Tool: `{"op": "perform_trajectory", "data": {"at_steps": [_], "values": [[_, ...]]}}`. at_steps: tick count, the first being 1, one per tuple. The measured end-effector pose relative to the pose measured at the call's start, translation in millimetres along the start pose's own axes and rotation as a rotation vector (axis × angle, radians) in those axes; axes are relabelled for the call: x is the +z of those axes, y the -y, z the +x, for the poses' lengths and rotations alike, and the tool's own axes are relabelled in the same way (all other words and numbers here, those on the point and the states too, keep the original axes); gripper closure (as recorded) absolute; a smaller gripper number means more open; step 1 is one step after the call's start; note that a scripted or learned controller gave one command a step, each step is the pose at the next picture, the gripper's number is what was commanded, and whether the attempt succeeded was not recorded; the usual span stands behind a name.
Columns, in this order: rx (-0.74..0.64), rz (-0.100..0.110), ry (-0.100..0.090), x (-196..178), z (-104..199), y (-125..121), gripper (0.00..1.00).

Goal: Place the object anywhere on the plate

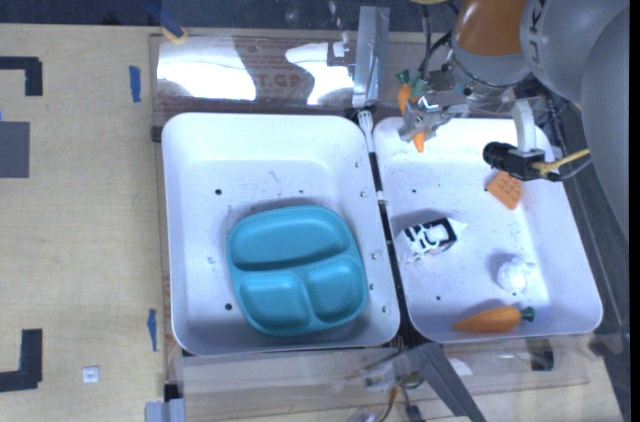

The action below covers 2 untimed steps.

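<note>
On the far left you had the bare wooden worktop (pixel 80 210) with a few black corner marks and bits of blue tape on it. Next over was the left bin (pixel 190 150), and sitting in it toward the front was the teal plate (pixel 297 266), the divided kind with one long section at the back and two smaller ones in front. Nothing was lying on the plate.

Cross the divider and you were in the right bin (pixel 575 240). Near its left side, about mid-depth, lay a small black-and-white object (pixel 430 236). Up at the back left corner the claw (pixel 422 115) was hanging just over the bin, and a little orange carrot-looking piece (pixel 419 141) poked out under it. Honestly you couldn't tell from this angle whether the claw was spread or pinched, or whether it really had that piece.

Further right there was an orange block (pixel 505 190) near a black bit of the arm's hardware, a small white lump (pixel 513 276) toward the front, and a bigger toy carrot (pixel 491 318) with a green top lying along the front wall. The grey arm (pixel 560 20) with its orange band came in from the top right.
</note>
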<state>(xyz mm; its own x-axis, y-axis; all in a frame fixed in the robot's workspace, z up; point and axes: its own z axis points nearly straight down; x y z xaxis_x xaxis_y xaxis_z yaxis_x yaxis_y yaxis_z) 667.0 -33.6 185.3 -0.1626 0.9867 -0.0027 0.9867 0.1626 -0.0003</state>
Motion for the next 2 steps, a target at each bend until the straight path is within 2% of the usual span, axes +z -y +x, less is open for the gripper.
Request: {"op": "perform_trajectory", "data": {"at_steps": [1,2], "values": [[0.211,0.001,-0.004,-37,72,81,1.00],[-0.041,0.006,-0.004,2,141,133,1.00]]}}
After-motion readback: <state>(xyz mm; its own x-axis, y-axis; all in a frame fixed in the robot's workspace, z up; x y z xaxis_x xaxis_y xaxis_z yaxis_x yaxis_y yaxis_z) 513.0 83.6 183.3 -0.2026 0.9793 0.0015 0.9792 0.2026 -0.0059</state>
